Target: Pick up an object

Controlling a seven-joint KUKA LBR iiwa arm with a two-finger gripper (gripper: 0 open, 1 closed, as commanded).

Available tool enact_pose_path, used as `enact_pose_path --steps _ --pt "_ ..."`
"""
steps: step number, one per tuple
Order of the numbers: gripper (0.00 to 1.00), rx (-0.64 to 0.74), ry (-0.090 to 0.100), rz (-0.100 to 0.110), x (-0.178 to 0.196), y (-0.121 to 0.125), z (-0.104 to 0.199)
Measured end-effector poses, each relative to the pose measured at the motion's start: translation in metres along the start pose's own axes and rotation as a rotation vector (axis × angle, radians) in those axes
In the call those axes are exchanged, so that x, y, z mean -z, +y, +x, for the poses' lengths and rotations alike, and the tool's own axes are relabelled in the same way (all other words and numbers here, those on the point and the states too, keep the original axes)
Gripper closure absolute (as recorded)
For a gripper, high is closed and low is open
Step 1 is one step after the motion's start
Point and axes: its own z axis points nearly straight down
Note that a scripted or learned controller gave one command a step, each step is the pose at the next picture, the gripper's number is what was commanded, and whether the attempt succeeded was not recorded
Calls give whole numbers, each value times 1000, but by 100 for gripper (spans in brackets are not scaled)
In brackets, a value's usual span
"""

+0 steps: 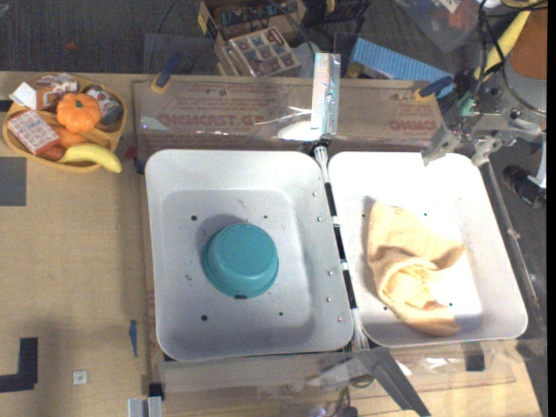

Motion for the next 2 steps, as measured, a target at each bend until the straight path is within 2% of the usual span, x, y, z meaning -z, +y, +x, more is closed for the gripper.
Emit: enact_pose_path --steps 1,2 --pt "0 6 0 0 -67 -72 -27" --pt "0 191 4 -6 -175 -72 -66"
